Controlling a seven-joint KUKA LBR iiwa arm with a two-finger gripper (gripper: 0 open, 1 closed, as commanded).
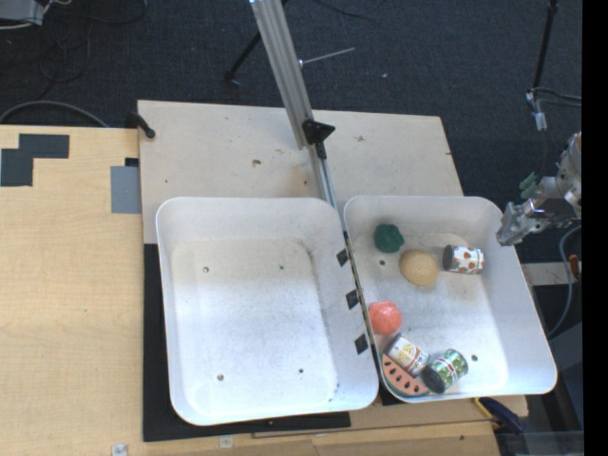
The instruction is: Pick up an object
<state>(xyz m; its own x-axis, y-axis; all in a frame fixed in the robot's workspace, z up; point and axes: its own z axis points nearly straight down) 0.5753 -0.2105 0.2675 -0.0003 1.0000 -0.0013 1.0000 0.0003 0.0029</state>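
The right bin (503, 312) holds several small objects. A dark green ball (388, 237) lies near its back left, with a tan ball (418, 268) just in front of it and a small printed can (463, 259) on its side to the right. A red-orange ball (385, 317) sits against the left wall. Near the front lie another small can (407, 353), a green can (446, 369) and a watermelon slice (403, 381). My gripper (521, 220) hangs at the bin's back right corner, outside the rim, away from all the objects.
The left bin (247, 312) stands beside the right one, a row of black clips (350, 297) along their shared wall. A slanted aluminium bar (290, 74) rises behind the bins. A wooden bench top (66, 283) lies to the left.
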